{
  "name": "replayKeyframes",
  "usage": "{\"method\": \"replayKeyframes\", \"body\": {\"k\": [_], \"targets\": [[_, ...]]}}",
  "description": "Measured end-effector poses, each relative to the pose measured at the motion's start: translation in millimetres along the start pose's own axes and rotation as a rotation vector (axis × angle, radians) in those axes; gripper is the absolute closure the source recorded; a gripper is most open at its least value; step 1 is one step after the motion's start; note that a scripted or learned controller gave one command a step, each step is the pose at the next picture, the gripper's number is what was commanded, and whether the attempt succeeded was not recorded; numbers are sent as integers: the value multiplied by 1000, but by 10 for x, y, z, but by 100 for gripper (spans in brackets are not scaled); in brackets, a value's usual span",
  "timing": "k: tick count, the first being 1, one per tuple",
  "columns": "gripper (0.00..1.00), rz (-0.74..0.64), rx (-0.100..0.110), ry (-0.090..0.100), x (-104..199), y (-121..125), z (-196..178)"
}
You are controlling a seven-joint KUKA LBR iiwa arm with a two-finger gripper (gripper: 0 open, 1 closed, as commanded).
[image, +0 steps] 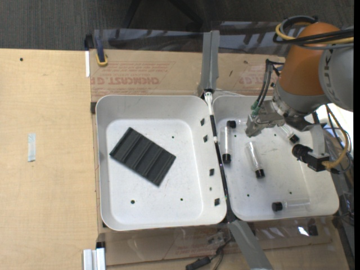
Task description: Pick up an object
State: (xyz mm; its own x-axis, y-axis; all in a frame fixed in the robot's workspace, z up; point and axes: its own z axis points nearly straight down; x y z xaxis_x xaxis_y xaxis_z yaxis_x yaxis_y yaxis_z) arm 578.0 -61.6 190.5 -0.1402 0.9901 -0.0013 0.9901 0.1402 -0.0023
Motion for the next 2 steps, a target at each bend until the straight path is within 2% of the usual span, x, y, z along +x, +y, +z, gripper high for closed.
{"method": "replayKeyframes", "body": {"k": [1, 2], "targets": [[0, 1, 0, 0, -1, 0, 0], [0, -36, 1, 2, -363, -552, 1000]]}}
